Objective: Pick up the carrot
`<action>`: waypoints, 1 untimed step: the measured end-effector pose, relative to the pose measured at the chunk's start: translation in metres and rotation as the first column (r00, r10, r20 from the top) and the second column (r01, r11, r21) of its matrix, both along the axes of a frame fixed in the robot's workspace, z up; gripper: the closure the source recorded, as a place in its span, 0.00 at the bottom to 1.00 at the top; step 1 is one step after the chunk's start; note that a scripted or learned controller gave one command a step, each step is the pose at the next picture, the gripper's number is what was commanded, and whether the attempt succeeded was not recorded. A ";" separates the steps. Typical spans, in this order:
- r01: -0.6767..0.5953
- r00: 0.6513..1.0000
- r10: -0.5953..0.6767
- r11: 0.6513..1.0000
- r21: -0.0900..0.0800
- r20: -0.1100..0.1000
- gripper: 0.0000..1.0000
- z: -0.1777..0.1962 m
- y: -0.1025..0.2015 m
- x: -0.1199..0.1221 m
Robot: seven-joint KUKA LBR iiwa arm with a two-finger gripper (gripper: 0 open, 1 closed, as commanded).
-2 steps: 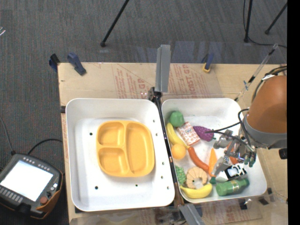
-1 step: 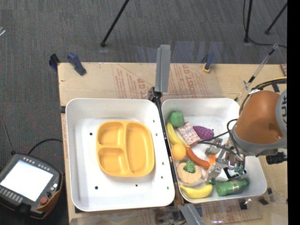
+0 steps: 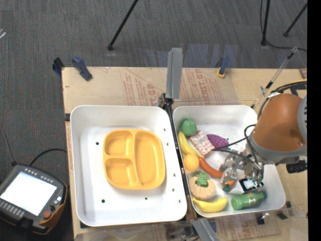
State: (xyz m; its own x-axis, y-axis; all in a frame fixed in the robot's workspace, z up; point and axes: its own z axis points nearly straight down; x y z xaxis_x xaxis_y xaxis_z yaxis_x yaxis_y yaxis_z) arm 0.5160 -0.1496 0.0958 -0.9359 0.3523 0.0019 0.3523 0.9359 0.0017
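The carrot (image 3: 209,167) is a long orange-red piece lying at a slant in the middle of the right bin (image 3: 235,113), between an orange ball and the gripper. Its right end runs under the gripper (image 3: 236,173), which is down low in the bin just to the carrot's right. A small orange and green bit (image 3: 228,184) shows below the gripper's metal parts; I cannot tell whether it belongs to the carrot. The arm's orange band (image 3: 279,127) hangs over the bin's right side and hides part of it.
Crowding the right bin are a green fruit (image 3: 189,127), a banana (image 3: 183,143), a pink packet (image 3: 201,142), a purple piece (image 3: 217,140), an orange (image 3: 191,162), a tan squash (image 3: 202,186), a second banana (image 3: 211,204) and a green bottle (image 3: 249,200). The left bin (image 3: 85,134) holds a yellow divided plate (image 3: 134,158).
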 end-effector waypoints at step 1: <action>0.220 0.975 -0.220 0.975 -0.001 0.002 1.00 0.067 0.040 -0.023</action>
